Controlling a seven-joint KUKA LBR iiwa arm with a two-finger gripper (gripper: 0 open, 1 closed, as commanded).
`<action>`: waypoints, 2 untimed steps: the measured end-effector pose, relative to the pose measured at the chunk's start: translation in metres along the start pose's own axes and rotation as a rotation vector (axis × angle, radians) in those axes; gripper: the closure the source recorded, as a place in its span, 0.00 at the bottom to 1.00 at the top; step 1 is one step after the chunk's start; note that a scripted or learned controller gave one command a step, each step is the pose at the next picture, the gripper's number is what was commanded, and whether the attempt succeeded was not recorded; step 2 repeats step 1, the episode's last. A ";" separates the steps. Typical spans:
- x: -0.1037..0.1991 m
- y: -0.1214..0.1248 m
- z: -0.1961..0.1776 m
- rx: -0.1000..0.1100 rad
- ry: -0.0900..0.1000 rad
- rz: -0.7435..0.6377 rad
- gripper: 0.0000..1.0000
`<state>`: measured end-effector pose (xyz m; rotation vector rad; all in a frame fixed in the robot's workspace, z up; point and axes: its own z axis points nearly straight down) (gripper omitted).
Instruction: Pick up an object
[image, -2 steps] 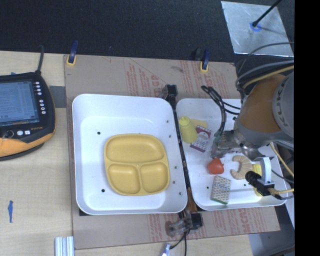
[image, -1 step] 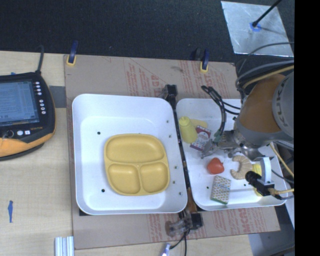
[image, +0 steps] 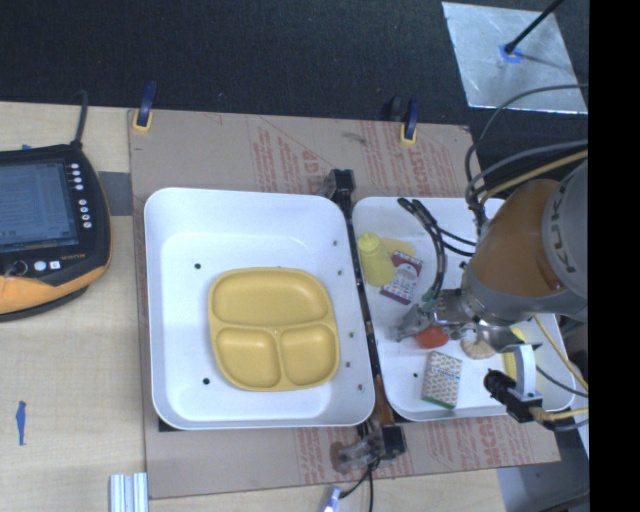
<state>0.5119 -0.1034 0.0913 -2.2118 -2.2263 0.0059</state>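
The right bin (image: 400, 400) holds several small items. A yellow bottle-shaped toy (image: 375, 258) lies at its left, with a red-and-white packet (image: 402, 281) beside it. A red item (image: 433, 338) sits mid-bin and a speckled green-white box (image: 441, 379) lies nearer the front. A beige piece (image: 478, 347) shows under the wrist. My gripper (image: 418, 322) hangs low over the middle of this bin, right above and touching or nearly touching the red item. The grey and orange arm (image: 520, 255) covers the bin's right half.
The left bin (image: 170, 300) carries a yellow three-compartment plate (image: 272, 326). A tablet-style pendant (image: 45, 225) rests on the bench at far left. Black cables (image: 435, 235) loop over the right bin's back. Clamps (image: 342, 183) sit between the bins.
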 end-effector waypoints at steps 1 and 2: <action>-0.001 0.000 -0.011 0.001 -0.002 -0.004 1.00; -0.001 0.000 -0.011 0.001 -0.002 -0.004 1.00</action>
